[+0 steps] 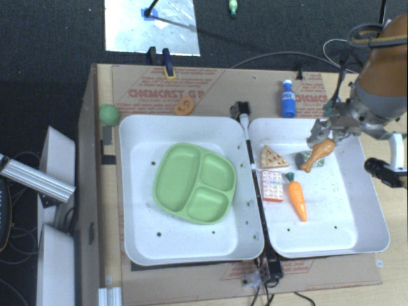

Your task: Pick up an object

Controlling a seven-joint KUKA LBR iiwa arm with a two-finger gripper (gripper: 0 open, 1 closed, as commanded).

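My tool (pixel 324 136) is low in the right bin (pixel 363 234), right at the top of the toy drumstick (pixel 317 154). I cannot tell if it grips. I think I am grabbing now; next I lift slowly, clear of the carrot (pixel 297 200)

Readable text: red print "CHEMCAST GP" on the brown protective sheet (pixel 167 93) covering the bench top, far side, beyond the left bin (pixel 137 132). Same red lettering repeats on the sheet at far right beside the blue bottle (pixel 288 99), partly cut off; only "CHEMCAST" can be made out. More red print on the near edge below the bins, too small to read. Small red-and-white card (pixel 272 186) in the right bin (pixel 370 234) bears printing, illegible. Bottle label unreadable.
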